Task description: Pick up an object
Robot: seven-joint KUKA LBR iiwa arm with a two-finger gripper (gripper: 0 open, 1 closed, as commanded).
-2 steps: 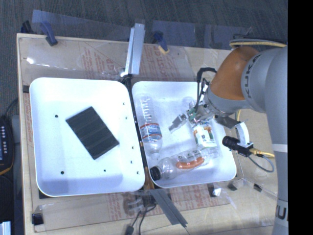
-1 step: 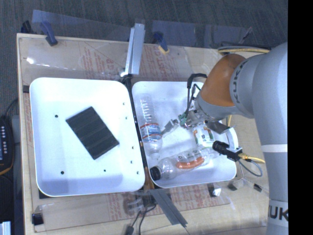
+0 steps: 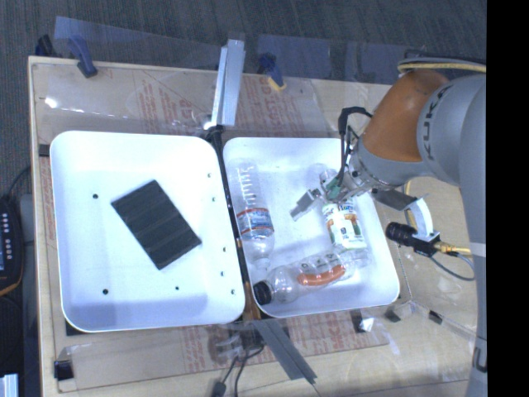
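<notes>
- A robotics laboratory is showing here: a grey industrial arm [image 3: 442, 131] with an orange band is reaching over a wooden bench [image 3: 124, 98].
- Two shallow white bins, left bin [image 3: 74, 296] and right bin [image 3: 281, 160], are sitting side by side on it.
- Blue clamps [image 3: 83, 60] are gripping the bench edge.
- Cables [image 3: 450, 255] are trailing beside the arm; dark carpet [image 3: 248, 7] is lying beyond.

Arm [image 3: 438, 131] cut off at right edge. Gripper [image 3: 318, 197] finger state indiscernible. Labels on both bottles [image 3: 254, 217] too small to read.
</notes>
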